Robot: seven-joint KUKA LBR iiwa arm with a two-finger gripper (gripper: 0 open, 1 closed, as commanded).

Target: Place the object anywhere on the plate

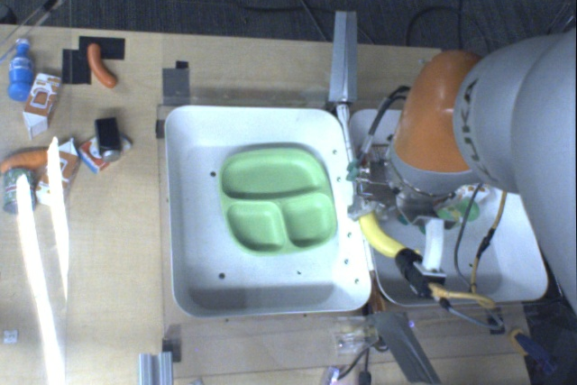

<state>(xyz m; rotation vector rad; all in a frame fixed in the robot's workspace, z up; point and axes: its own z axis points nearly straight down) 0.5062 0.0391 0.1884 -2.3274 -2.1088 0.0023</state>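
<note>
Camera view, read from the left: loose clutter lies on the bare bench [99, 284] outside the bins, among it a small blue bottle [20, 68], an orange sausage-shaped toy [102, 65] and a small dark block [107, 133]. None of it looks to be part of the job.

Next comes the left bin [185, 230], a shallow white tray. In its middle sits the green plate [275, 198], divided into one long compartment at the back and two smaller ones at the front. All three compartments are bare, so nothing has been placed yet.

Over the rim between the two bins hangs the arm's wrist and the gripper [365, 194], with cables around it. Its fingers are hidden among the hardware, so I cannot tell whether they are apart or together.

Just below the gripper, inside the left side of the right bin [527, 279], lies a yellow banana [380, 236], curved, one end up near the gripper and the other running toward a dark end piece lower down. It appears to rest on the bin floor, though whether the gripper touches its upper end is unclear.

By my judgement the task is at its early stage: the banana must be secured, carried leftward over the rim and set down on the plate.
</note>
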